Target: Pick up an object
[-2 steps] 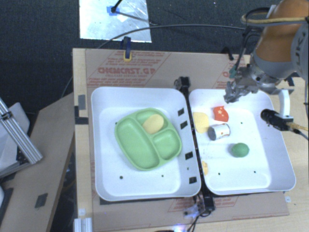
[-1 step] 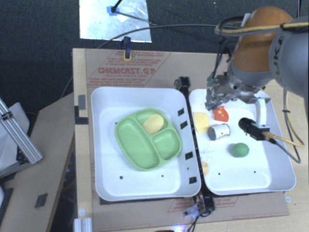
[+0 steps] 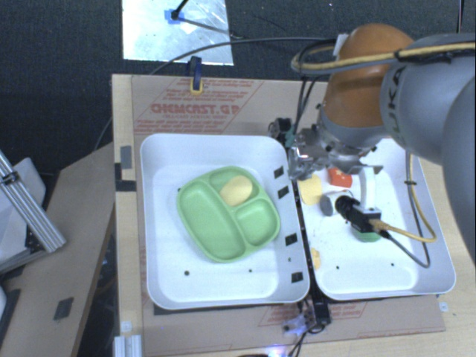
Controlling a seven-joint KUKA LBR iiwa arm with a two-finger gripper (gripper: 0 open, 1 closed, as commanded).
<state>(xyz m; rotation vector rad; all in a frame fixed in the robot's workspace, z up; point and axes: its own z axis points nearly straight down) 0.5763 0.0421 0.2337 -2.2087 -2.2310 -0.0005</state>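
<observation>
Nearest the camera, the front rims of the two bins sit on a cardboard sheet (image 3: 223, 99) w/ red print. The view-left bin (image 3: 216, 297) holds a green plate (image 3: 216, 233) w/ three compartments: one long, two smaller. A yellow lump (image 3: 237, 190) lies in the farther small compartment; the other two are bare.

In the view-right bin (image 3: 387, 288), near to far:
- a yellow scrap (image 3: 316, 259) close to the wall btwn the bins, well apart from the rest;
- a green obj (image 3: 366, 236) mid-bin, partly covered, so its shape is unclear;
- a grey piece (image 3: 327, 205), small, just beside the pale yellow block (image 3: 310, 191), which lies near the dividing wall;
- a red piece (image 3: 341, 178), just beyond the grey one, partly under the robot's wrist.

The gripper (image 3: 325, 166) hangs over the far view-left part of this bin, right above the pale yellow block and the red piece. Its tip is hidden by the wrist hardware, so I can't tell how far open it is, and nothing can be seen held in it. All objs in both bins appear to lie on the bin floor or the plate.

The arm (image 3: 428, 99) comes in from view-right, w/ its orange band (image 3: 364, 69) above the wrist.

Farther back, a blue clamp (image 3: 195, 71) grips the cardboard's far edge, and beyond that a silvery foil sheet (image 3: 175, 21) lies on the dark surface.
</observation>
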